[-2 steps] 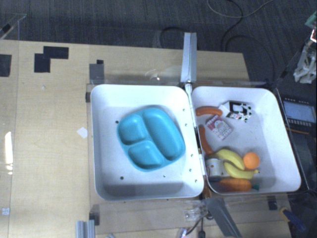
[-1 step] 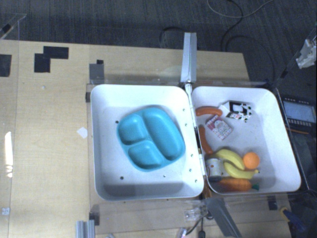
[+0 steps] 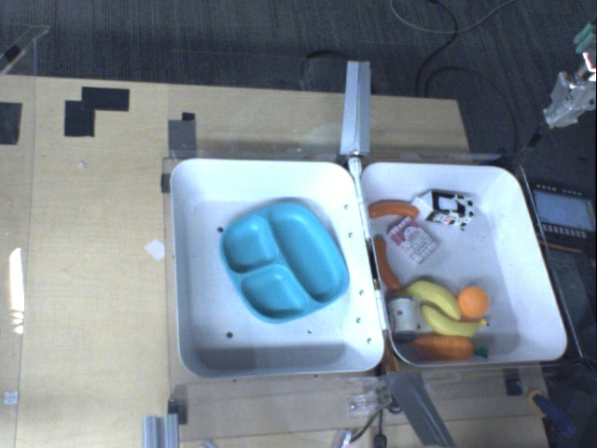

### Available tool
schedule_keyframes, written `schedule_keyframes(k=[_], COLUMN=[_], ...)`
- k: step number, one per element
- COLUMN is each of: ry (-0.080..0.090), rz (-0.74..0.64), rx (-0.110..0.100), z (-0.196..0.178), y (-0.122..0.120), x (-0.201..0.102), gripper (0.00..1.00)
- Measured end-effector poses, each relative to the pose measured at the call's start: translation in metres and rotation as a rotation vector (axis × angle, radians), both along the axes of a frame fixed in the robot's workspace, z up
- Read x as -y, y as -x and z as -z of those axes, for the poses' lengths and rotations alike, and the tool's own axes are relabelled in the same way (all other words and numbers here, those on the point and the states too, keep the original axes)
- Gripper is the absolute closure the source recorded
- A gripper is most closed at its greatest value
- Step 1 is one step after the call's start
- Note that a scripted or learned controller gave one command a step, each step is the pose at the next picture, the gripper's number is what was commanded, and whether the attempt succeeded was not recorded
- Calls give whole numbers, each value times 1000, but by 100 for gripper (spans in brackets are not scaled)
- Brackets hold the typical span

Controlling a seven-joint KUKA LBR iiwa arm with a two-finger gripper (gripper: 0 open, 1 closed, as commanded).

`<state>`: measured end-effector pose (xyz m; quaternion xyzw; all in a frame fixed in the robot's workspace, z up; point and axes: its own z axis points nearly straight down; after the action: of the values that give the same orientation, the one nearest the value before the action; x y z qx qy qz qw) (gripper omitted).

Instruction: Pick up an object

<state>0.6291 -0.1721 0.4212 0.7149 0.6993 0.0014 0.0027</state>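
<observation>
The right bin (image 3: pixel 522 250) holds several small objects. Two yellow bananas (image 3: pixel 438 306) lie near its front left, with a small orange (image 3: pixel 474 301) beside them and a carrot (image 3: pixel 443 347) along the front wall. Against the bananas' left side stands a small tin (image 3: pixel 403 314). A red-and-white packet (image 3: pixel 413 242), an orange sausage (image 3: pixel 393 210) and a black-and-white toy (image 3: pixel 451 207) lie toward the back. Another sausage (image 3: pixel 384 265) lies along the left wall. My gripper (image 3: pixel 571 96) hangs high at the far right, outside the bin and well away from all of them.
The left bin (image 3: pixel 201 334) holds a blue divided plate (image 3: pixel 284 258). A metal post (image 3: pixel 356 110) rises behind the seam between the bins. Cables (image 3: pixel 448 12) lie on the dark floor beyond the wooden bench (image 3: pixel 84 250).
</observation>
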Motion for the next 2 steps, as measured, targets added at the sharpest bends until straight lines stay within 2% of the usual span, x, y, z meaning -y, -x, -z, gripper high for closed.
schedule_keyframes(k=[1,2], ry=[7,7], rz=[-760,-760], rx=[2,2], z=[-17,-17], y=[26,26], x=[26,25], gripper=[100,0])
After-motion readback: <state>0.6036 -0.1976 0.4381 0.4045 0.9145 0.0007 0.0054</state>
